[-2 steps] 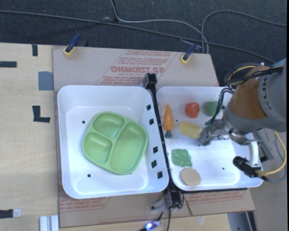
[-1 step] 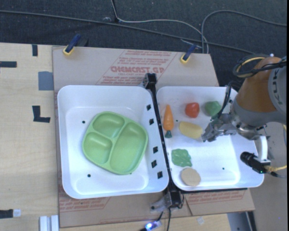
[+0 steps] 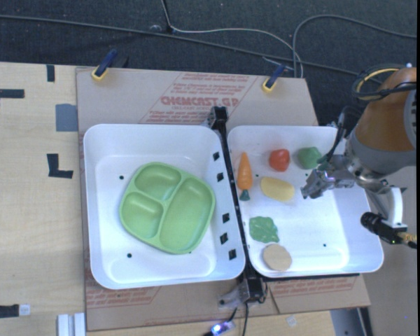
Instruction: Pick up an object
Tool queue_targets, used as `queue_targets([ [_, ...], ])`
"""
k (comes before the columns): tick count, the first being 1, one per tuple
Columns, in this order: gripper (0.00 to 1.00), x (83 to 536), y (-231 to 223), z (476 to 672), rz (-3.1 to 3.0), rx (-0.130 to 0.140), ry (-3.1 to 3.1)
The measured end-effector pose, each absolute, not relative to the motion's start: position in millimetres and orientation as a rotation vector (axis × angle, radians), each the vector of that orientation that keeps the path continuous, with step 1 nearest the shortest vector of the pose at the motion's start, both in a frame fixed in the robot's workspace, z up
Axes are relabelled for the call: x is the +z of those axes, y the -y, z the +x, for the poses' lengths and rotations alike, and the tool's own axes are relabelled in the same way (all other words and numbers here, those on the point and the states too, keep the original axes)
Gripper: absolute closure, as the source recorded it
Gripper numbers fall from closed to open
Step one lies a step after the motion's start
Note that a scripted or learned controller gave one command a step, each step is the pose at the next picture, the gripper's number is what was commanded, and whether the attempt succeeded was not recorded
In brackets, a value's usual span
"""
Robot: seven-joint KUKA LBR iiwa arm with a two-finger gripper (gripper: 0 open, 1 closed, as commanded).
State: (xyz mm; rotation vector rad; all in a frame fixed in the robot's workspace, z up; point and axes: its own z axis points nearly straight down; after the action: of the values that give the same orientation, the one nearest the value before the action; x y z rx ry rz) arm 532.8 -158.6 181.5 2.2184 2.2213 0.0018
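hovering over the right part of the right bin, my two-finger gripper (image 3: 315, 185) hung at the end of my grey arm with its orange band (image 3: 385, 121), and nothing sat between its dark fingers; from this slanted look down i could not tell whether they were spread or pressed together.

beneath everything lay the pale wooden bench (image 3: 28, 208) with a brown cardboard sheet printed in red letters (image 3: 196, 96) on it, clipped at the far edge by two yellow-and-blue clamps (image 3: 103, 66). on the cardboard sat the two shallow white plastic bins side by side, the left bin (image 3: 101, 187) and the right bin (image 3: 350, 250), touching along a dark middle seam.

the left bin held a light green plastic divided plate (image 3: 168, 207) with three compartments, lying flat near its centre.

the things i might pick all lay in the right bin. a yellow oblong toy food piece (image 3: 276, 188) rested just left of my gripper, near it but apart. a green rounded toy piece (image 3: 308, 157) sat at the far side, just beyond my gripper. an orange toy carrot with a green tip (image 3: 244, 173) lay along the left wall. a flat green leafy toy piece (image 3: 263, 229) lay lower down, with a tan round cookie-like disc (image 3: 276, 257) just below it. a small red toy tomato (image 3: 279, 159) sat between the carrot and the green rounded piece.
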Motion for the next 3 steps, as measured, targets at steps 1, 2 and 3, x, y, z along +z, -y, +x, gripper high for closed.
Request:
queue_targets([
  [1,1.0,224,160,535.4,2.217,0.002,-2.221],
  [2,1.0,221,107,545.1,2.215,0.001,-2.229],
  [3,1.0,211,51,545.8,2.216,-0.002,-2.229],
])
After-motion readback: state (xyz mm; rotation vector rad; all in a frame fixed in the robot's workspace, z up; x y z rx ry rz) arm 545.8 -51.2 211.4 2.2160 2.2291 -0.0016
